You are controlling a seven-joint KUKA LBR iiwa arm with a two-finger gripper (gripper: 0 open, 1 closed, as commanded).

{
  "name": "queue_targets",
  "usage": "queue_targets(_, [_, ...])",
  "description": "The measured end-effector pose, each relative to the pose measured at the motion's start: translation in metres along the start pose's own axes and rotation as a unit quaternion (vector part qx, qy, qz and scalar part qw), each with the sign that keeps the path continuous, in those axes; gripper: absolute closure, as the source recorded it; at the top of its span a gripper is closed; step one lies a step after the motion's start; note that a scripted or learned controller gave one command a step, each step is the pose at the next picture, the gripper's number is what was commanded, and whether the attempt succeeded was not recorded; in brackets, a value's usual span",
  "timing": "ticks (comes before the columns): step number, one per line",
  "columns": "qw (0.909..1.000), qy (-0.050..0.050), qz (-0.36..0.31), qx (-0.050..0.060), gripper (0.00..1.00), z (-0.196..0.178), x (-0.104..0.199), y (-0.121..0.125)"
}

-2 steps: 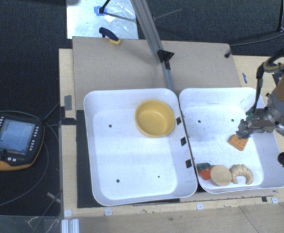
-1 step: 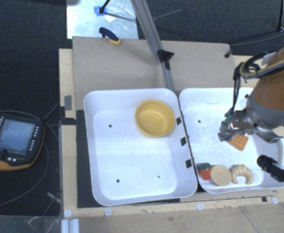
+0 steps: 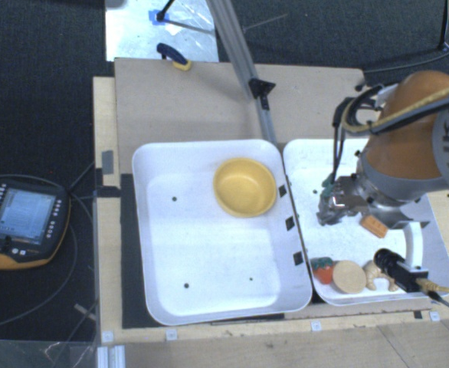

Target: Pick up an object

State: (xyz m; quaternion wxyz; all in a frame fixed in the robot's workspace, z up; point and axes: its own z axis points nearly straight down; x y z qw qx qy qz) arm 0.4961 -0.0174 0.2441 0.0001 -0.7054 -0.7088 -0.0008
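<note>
My gripper (image 3: 330, 209) hangs over the middle of the right bin (image 3: 309, 163), its fingers pointing left and down toward the bin floor. Nothing shows between them. A small orange block (image 3: 375, 226) lies just right of the gripper, partly under the wrist. Along the bin's near edge sit a red and green piece (image 3: 322, 267), a round tan disc (image 3: 349, 277) and a small cream figure (image 3: 375, 274). A yellow bowl (image 3: 244, 187) rests upright in the far right corner of the left bin (image 3: 163, 228).
A teach pendant (image 3: 19, 228) lies on the floor at the left. A metal pole (image 3: 236, 48) slants over the bench's far side, with a blue and yellow clamp (image 3: 172, 54) beyond it.
</note>
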Motion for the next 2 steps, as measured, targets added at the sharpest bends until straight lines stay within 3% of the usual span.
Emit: queue_targets(2, [1.0,-0.001,0.0,0.0,1.0,0.003,0.107,0.006])
